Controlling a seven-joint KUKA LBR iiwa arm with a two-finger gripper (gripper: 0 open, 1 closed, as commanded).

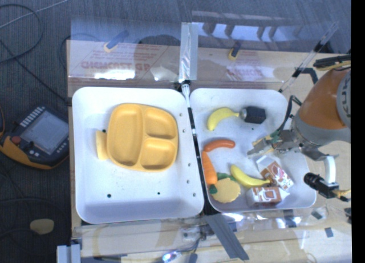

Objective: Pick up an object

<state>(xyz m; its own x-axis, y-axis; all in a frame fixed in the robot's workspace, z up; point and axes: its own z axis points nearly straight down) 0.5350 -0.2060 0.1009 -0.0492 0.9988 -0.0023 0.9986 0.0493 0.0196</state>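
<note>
The right bin (285, 101) holds several toy foods. A yellow banana (219, 117) lies at the back beside a black cylinder (254, 114). An orange-red sausage (219, 144) sits near the middle, and a carrot (209, 170) lies along the left wall. A second banana (248, 177), a round yellow cookie (227, 190) and two red-and-white cartons (276, 175) (265, 197) are at the front. My gripper (263, 145) hangs low over the bin's middle right, just above the cartons and right of the sausage. Nothing visibly sits in it.
The left bin (85, 199) bears a yellow divided plate (141, 136) with a pale yellow piece (101, 145) at its left edge. The arm's orange band (322, 105) rises over the right bin's right rim. A black handheld pendant (40, 135) lies on the floor at left.
</note>
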